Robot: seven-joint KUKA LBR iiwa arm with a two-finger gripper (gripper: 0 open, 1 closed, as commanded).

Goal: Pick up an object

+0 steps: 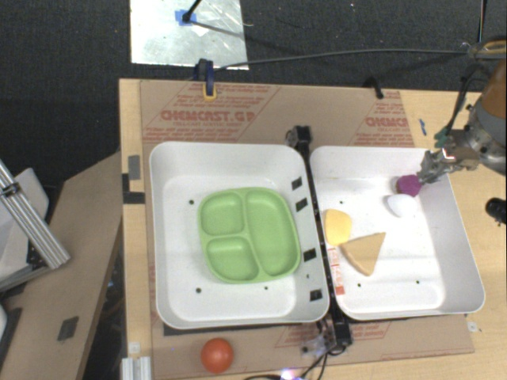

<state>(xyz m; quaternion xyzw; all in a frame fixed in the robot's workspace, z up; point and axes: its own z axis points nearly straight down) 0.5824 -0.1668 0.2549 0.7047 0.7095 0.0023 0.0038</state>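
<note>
Your gripper (pixel 434 167) sits at the right bin's (pixel 459 291) far right edge, touching the purple ball (pixel 409 184). Can't tell if fingers are open. Center over the ball before closing; white lump (pixel 402 206) is just beside it, so avoid it.

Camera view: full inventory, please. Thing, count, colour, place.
bins: 2, white, side by side on the bench
divided plate: 1, green, left bin
purple object: 1, purple, right bin, far side
white object: 1, white, right bin, just nearer than the purple one
yellow piece: 1, yellow, right bin, left side
tan wedge: 1, tan, right bin, beside the yellow piece
ball: 1, orange-red, bench in front of the left bin
end effector: 1, grey, over the right bin's far right, next to the purple object
</note>
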